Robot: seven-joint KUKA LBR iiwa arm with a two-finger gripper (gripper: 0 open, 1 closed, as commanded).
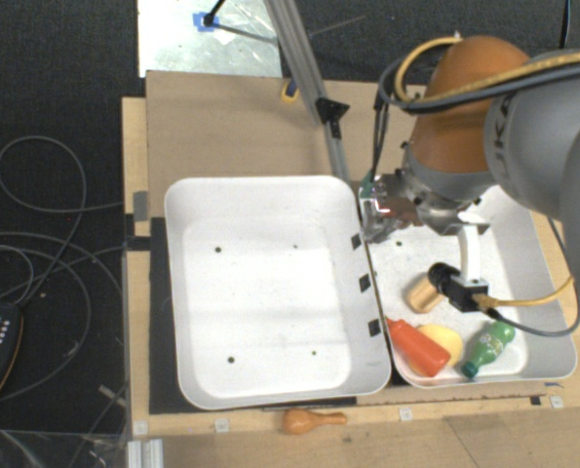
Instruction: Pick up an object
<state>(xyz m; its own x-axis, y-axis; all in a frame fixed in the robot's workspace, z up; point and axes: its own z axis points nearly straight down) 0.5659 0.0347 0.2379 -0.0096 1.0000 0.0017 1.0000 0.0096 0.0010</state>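
Note:
The right bin [553, 354] holds a tan cork-like cylinder [423, 296], a red-orange carrot-shaped piece [416, 349], a yellow rounded piece [444, 339] and a small green bottle [486, 348], all clustered in its near half. My gripper [375, 214] hangs low at the far left corner of this bin, close to the divider between the bins. It sits apart from the cluster, roughly a hand's width beyond the tan cylinder. The wrist and the orange band [462, 115] cover the bin's far part.
The left bin [260, 291] lies beside the divider with its black clips [365, 283]. A black cable plug [453, 286] hangs over the right bin next to the tan cylinder. A small orange pear-shaped thing [312, 419] lies on the bench in front of the bins.

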